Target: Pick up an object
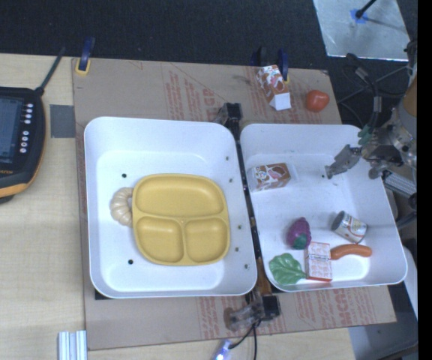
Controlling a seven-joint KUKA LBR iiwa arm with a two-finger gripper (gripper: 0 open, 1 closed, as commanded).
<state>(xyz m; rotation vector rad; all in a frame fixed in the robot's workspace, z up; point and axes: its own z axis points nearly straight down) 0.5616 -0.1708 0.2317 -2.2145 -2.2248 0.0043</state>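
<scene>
My gripper (pixel 358 167) hovers over the upper right part of the right bin (pixel 313 142). Its two fingers stand apart and open, with nothing between them. Below it in this bin lie a small tin can (pixel 349 226), an orange sausage-shaped toy (pixel 350 252), a purple toy vegetable (pixel 299 232), a red and white small box (pixel 319 261) and a green leaf (pixel 286 268). A brown and white packet (pixel 268 176) lies to the gripper's left, near the bin's left wall.
The left bin (pixel 103 268) holds a yellow divided tray (pixel 180 218) with a beige bread-like item (pixel 121 205) against its left side. A small carton (pixel 274 85) and a red ball-like toy (pixel 317 100) sit behind the bins. A teach pendant (pixel 6 141) lies far left.
</scene>
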